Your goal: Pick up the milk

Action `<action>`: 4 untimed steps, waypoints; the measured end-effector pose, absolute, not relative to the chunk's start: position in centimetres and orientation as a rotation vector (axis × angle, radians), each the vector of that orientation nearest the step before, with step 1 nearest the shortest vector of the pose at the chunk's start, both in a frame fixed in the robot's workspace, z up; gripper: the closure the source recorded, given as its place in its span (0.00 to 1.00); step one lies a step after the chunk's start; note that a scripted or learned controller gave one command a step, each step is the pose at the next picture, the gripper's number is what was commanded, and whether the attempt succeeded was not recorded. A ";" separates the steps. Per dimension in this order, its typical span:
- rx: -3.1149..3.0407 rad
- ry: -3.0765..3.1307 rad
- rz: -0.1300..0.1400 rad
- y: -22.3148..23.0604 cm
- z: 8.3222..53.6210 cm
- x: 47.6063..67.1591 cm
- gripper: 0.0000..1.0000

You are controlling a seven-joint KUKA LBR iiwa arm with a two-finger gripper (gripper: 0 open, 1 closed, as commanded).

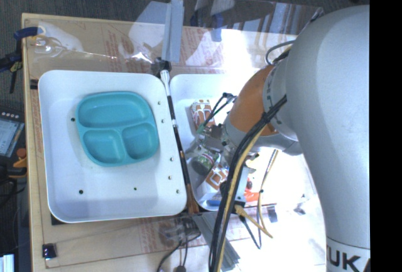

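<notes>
Gripper [210, 139] low in right bin [188, 92], centre frame; finger state unclear. Confirm milk between fingers before lifting.

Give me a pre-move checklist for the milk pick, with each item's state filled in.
1. Arm over the right bin: ok, its wrist hangs low in that bin.
2. Milk identified: cannot tell; a small patterned carton lies by the wrist, but the label is too small to read.
3. Grip state: cannot tell; the wrist and cables cover the gripper.
4. Clutter around the target: not ok; several small items crowd together under the wrist.
5. Left bin: ok; it holds a teal divided tray, well away from the arm.
6. Cable clearance: cannot tell; cables drape across the right bin's near edge.
</notes>
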State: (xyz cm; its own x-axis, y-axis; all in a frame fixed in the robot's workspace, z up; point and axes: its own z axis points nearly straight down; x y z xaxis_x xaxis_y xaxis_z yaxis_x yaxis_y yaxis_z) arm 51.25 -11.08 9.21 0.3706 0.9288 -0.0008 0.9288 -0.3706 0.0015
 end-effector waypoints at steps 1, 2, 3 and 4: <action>2.281 2.161 0.000 -15.9 23.1 60.2 0.00; 2.205 2.245 -0.005 -14.1 8.9 60.9 0.00; 2.200 2.256 -0.008 -13.9 9.8 60.8 1.00; 2.691 1.627 -0.005 -12.7 26.1 61.8 1.00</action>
State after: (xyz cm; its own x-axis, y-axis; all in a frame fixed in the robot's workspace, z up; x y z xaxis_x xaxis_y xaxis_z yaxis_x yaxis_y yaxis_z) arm 61.77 -12.73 26.10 0.4648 0.8854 -0.0012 0.8854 -0.4648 -0.0040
